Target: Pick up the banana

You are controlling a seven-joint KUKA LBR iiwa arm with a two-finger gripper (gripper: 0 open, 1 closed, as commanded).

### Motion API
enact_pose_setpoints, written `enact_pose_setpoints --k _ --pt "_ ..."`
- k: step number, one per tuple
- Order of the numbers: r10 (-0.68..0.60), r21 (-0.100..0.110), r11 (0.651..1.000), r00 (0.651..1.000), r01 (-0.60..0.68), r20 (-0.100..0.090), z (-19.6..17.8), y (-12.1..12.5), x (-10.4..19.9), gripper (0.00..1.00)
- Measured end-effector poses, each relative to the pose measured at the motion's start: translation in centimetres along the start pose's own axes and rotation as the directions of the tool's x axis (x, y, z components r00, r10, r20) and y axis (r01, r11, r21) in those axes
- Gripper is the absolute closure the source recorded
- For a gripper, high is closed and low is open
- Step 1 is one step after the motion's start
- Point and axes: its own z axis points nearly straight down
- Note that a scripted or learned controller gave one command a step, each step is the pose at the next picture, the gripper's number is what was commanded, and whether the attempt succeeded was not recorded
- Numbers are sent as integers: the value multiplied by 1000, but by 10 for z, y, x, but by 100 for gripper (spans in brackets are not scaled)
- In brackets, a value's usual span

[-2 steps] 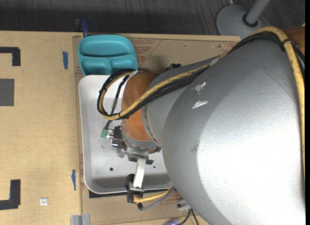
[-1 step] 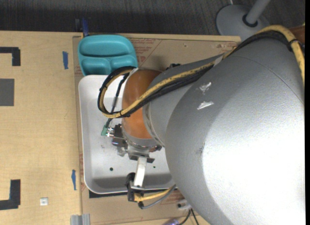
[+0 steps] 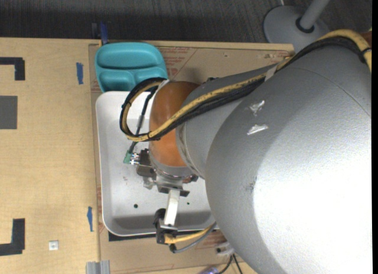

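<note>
My arm reaches in from the right and covers most of the scene, its orange band (image 3: 168,125) hanging over the middle of the white bin (image 3: 109,172). The gripper (image 3: 155,175) points down into the bin just below the band, seen from above, and the wrist hides what lies beneath it. Bare white bin floor shows to the left of the gripper and near the front corner. A yellow and black cable (image 3: 177,116) loops around the wrist.
A teal moulded tray (image 3: 130,66) rests on the bin's far end. Brown bench board with black and blue tape marks (image 3: 80,73) spreads to the left. A grey round stand base (image 3: 289,25) sits on the floor at the upper right.
</note>
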Motion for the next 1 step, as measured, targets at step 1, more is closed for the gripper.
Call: enact_pose_setpoints --k 1 --pt "-1 1 1000 1000 1 0 -10 0 1 100"
